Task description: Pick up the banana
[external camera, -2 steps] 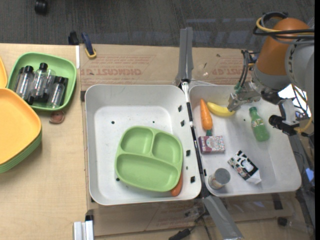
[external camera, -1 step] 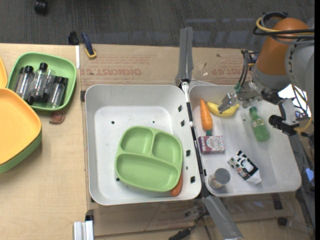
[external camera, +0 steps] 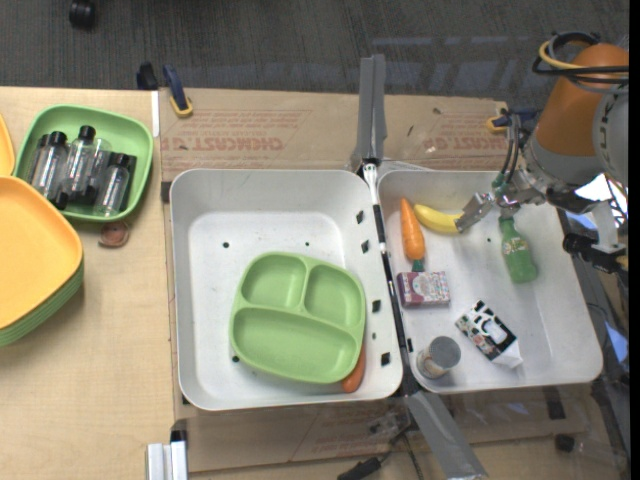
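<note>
Yellow banana, orange carrot, green bottle, green plate.

In the right bin the banana lies at the back, touching the carrot on its left; the bottle lies to its right. A small box sits before the carrot, a can and carton nearer the front. The left bin holds a divided plate
</note>
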`<state>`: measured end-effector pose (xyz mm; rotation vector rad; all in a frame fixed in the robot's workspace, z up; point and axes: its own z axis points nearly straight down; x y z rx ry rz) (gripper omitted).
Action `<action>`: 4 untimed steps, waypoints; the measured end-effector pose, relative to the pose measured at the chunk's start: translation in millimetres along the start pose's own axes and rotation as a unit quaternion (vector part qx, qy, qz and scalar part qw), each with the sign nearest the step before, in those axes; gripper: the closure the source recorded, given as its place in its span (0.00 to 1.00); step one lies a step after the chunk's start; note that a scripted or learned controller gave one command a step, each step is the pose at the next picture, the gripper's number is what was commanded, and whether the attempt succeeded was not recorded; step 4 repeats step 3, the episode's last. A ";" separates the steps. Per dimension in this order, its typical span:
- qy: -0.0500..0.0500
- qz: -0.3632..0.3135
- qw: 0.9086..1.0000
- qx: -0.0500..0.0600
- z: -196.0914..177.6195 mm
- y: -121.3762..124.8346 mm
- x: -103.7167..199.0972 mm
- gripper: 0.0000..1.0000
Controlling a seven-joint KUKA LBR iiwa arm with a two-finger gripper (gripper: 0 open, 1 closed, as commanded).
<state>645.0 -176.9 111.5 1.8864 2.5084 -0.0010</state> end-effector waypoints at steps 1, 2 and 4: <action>0.000 -0.085 0.996 -0.001 -33.6 19.4 15.2 0.00; 0.001 -0.055 0.998 0.000 -32.3 20.7 20.4 0.00; 0.002 0.021 1.000 0.001 20.3 -8.6 42.5 0.00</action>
